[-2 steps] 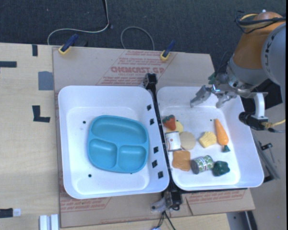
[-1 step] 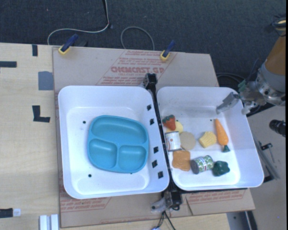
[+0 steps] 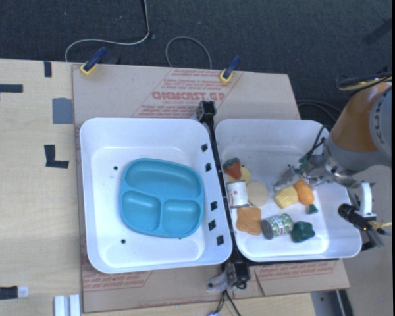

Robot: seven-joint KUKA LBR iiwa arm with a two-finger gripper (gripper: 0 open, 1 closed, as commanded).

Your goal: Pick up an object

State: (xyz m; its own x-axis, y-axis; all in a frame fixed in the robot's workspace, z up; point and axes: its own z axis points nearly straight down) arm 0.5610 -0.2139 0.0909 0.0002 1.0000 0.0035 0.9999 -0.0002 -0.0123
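Observation:
The right bin point(image 3: 270, 137) holds several small items. Among them are a yellow piece point(image 3: 285, 197), an orange carrot-like piece point(image 3: 305, 192), a dark green piece point(image 3: 303, 231) and a small green-labelled can point(image 3: 277, 226). An orange chunk point(image 3: 249, 220), a white round piece point(image 3: 257, 193), a white cylinder point(image 3: 236, 193) and a red and green piece point(image 3: 232, 168) lie further left. My gripper point(image 3: 296, 175) hangs low over the bin's right half, just above the yellow piece and the carrot. I see nothing held in it.
The left bin point(image 3: 99, 143) holds a blue divided plate point(image 3: 162, 197). A black divider point(image 3: 214, 176) runs between the bins. The arm's grey and orange body point(image 3: 362, 130) overhangs the right bin's right rim. Cables and clamps lie beyond the back edge.

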